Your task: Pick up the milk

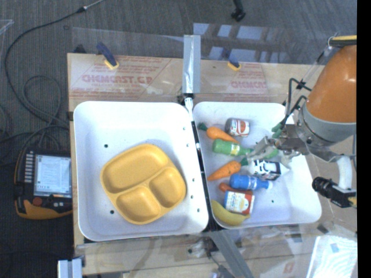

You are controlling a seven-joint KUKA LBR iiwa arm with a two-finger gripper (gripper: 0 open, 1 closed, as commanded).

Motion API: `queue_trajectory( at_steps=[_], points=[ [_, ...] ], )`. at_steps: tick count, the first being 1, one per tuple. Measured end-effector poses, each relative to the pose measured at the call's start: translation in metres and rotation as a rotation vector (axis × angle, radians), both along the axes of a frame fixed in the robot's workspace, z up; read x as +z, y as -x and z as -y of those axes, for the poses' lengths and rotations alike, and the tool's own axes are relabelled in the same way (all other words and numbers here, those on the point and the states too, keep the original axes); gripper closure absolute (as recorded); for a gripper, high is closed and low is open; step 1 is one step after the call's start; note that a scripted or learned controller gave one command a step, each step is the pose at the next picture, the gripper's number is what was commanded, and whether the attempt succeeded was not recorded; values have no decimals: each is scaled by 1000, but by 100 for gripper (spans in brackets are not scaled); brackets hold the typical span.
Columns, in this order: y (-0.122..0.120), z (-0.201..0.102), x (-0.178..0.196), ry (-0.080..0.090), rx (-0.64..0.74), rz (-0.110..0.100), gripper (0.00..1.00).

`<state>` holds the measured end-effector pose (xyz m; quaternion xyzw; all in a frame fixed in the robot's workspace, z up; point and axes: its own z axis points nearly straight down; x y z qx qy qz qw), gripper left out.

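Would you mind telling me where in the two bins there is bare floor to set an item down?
The left bin has bare floor above and left of the yellow tray. In the right bin, the corner right of the juice carton is bare. Its left half is crowded: carrots, green bottle, blue bottle, banana, with the end effector near the milk.

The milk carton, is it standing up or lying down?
Lying down. The milk carton rests flat on its side in the right bin, beside the blue bottle.

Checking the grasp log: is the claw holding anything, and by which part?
Cannot be told: the claw sits just above the black-and-white milk carton, with nothing visibly held.
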<state>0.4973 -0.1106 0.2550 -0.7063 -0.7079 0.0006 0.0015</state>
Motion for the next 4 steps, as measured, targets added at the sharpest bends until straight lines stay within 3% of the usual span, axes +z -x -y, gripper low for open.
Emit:
queue_trajectory(
  at_steps=[1,2,3,4],
  points=[
    [-39,36,-132,13,-2,47,0],
    [-76,52,-143,16,4,58,0],
    [-95,50,-143,20,36,53,0],
    [-120,53,-143,14,50,46,0]
  ],
)
